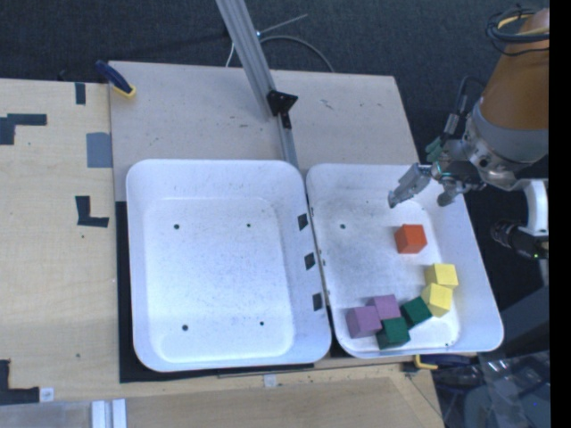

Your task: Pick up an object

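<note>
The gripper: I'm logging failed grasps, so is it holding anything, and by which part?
Nothing is held. The gripper hangs open above the right bin, apart from the orange block.

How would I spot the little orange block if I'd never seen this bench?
Look in the right-hand white bin. The small orange cube sits alone near its middle, apart from the cluster of purple, green and yellow blocks huddled at the near end.

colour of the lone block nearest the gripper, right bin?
Orange: the block sits apart from the others in the right bin, seen in the camera view.
</note>
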